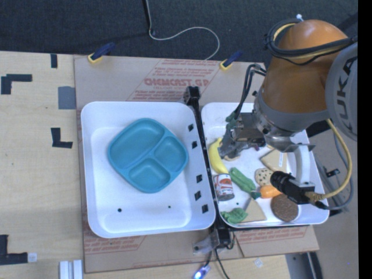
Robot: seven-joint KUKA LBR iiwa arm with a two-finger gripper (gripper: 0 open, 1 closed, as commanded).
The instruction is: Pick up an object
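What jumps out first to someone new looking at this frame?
The grey arm with its big orange band looms over the right bin, its gripper low among toy food: a banana, a green pea pod, a small can. In the left bin, a blue divided plate lies alone.

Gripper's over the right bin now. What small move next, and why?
Probably ease straight down a little. The gripper sits in the right bin, just right of the banana and above the green pod; no object shows between its fingers. I cannot tell its height above them.
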